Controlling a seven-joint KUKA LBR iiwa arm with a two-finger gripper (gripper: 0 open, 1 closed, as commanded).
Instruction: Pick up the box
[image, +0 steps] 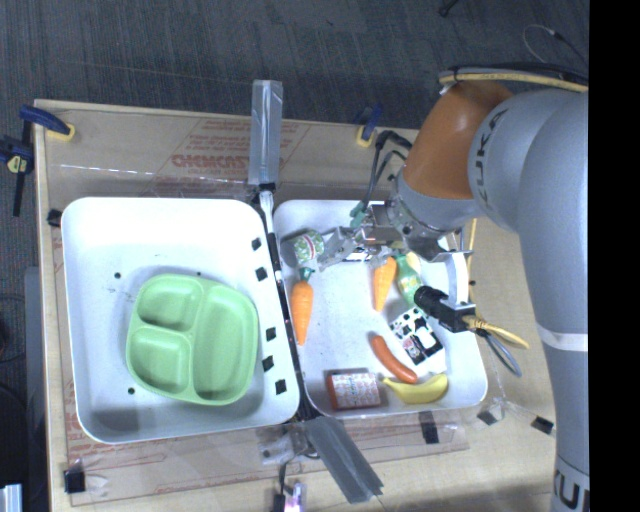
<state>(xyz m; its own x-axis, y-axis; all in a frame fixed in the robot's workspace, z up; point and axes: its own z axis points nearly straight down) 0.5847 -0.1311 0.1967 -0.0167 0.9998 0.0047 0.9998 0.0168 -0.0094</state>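
So the box I'm after sits at the near edge of the right bin, lying flat, reddish-brown with a pale label panel on top. Looks like a small cardboard carton to me: light, fairly stiff, but I'd guess the walls dent if squeezed hard, and the printed face may be a bit slick. Best bet is probably pinching across its 2 short sides, coming straight down, since the long way looks too wide for my jaws.

Trouble is the neighbours. A banana lies just beside its right end, and a red sausage-looking thing angles in right above that. The bin wall is tight against the near side, so not much room there.

Further up there's 1 carrot by the left wall, another carrot mid-bin, and a black and white block.

My gripper hangs at the far end of the bin, well apart from the box, near a crumpled green and white wrapper. Can't tell how it's set from here, too cluttered. The left bin holds a green divided plate
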